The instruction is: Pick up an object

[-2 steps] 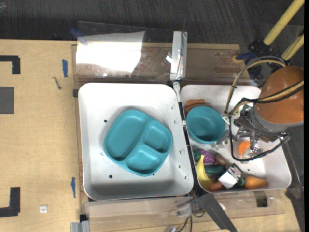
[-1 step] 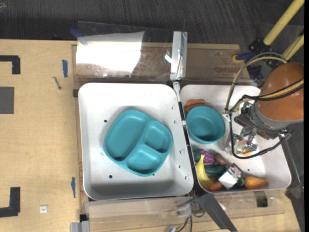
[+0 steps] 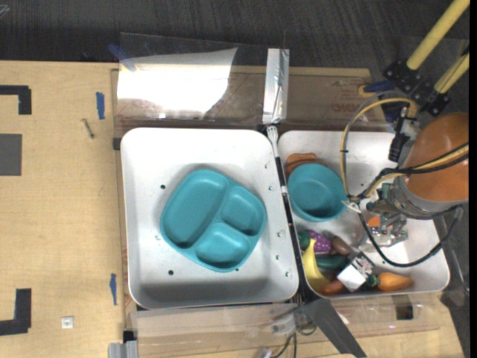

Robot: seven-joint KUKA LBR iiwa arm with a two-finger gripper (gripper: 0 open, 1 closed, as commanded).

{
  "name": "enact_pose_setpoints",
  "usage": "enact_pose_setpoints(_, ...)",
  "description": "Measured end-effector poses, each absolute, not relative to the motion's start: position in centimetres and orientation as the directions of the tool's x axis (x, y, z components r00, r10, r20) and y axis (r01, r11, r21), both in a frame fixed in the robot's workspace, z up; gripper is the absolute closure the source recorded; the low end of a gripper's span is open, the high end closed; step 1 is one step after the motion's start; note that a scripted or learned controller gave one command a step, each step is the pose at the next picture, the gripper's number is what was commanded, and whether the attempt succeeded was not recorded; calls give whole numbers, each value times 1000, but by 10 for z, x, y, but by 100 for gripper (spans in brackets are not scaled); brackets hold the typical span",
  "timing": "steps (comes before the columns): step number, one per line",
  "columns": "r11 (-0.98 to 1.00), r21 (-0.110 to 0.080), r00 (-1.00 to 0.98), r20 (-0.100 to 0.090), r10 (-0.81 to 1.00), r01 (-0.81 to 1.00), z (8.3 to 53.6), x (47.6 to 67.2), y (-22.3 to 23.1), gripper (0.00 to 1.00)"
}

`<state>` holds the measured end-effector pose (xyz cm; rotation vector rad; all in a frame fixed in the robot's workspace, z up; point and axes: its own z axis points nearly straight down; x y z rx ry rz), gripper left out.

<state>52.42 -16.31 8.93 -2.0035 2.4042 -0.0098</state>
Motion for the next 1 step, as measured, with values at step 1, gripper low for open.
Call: enact_pose_setpoints(1, -351, -13, 351, 7, -936, -936, 90, 484, -127, 100)
